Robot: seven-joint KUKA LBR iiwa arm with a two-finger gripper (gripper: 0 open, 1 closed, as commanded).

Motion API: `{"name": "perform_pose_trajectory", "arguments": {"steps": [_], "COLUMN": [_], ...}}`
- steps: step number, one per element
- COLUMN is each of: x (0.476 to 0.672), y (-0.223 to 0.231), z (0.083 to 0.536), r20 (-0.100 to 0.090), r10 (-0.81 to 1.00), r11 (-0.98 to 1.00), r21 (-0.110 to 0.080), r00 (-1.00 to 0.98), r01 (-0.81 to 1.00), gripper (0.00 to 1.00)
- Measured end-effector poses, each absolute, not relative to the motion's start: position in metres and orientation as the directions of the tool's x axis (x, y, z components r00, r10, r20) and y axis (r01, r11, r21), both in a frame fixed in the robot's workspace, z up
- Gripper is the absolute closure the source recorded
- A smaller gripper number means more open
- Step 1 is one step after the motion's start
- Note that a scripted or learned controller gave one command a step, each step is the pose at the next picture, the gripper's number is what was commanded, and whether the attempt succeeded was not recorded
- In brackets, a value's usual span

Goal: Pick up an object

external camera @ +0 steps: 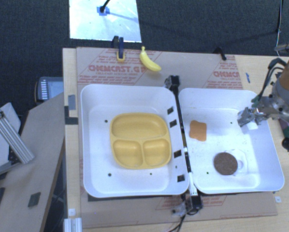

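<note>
— Cookie [225, 163] where?
— Flat in the right bin [265, 178], near the front; orange slice [198, 130] well apart, toward the divider.
— Hand [247, 118]?
— Over the right bin's far right side, gripping nothing visible; cannot tell whether open or closed.
— Left bin [93, 129]?
— Holds a yellow divided tray [137, 140]. Banana [149, 61] on the bench [202, 66] behind.

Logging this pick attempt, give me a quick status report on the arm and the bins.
Gripper over right bin's far right side, nothing seen in it. Orange piece and brown disc lie untouched in that bin. Yellow tray in left bin. Path clear.
</note>
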State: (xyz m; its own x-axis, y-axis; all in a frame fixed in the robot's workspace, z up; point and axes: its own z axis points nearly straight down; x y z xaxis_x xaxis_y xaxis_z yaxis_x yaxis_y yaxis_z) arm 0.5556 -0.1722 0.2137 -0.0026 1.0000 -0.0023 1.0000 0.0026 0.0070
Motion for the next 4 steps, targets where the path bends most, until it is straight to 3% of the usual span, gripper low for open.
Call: {"name": "perform_pose_trajectory", "arguments": {"steps": [1,3,4], "x": [0.557,0.554,0.562], "y": [-0.172,-0.067,-0.015], "z": [0.235,0.232,0.227], "r20": [-0.001,0.002,0.002], "r10": [1.0,1.0,1.0], "r11": [0.004,0.01,0.01], "r21": [0.004,0.002,0.002], "r00": [-0.004,-0.01,-0.01], "r01": [1.0,1.0,1.0], "gripper": [1.0,1.0,1.0]}}
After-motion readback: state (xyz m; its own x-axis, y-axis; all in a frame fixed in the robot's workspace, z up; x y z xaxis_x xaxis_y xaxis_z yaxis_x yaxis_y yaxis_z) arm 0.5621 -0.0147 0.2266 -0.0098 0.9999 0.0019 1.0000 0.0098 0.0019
